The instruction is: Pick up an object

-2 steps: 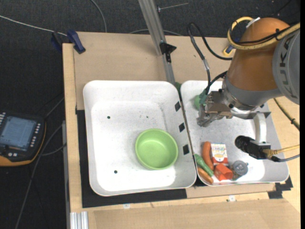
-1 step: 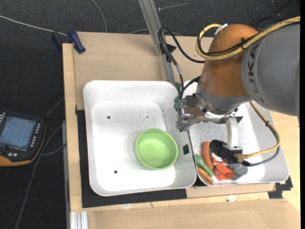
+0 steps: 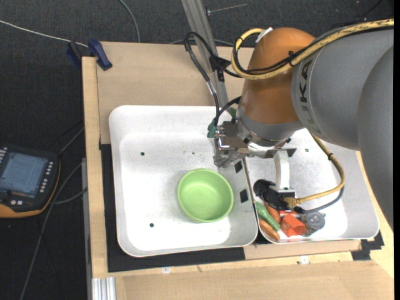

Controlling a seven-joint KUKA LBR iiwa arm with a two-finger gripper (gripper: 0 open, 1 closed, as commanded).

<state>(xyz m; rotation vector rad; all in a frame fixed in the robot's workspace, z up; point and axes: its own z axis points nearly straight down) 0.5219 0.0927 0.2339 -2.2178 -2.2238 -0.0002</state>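
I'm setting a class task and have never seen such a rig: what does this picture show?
This is one picture, from a fixed camera above a bench, looking down at a slant. The big grey and orange machine is a robot arm reaching in from the right, meant to pick something up. Its gripper hangs near the wall between two shallow white bins. The left bin holds a green bowl. The right bin holds a small heap of orange, green and red things. I see nothing held by the gripper.
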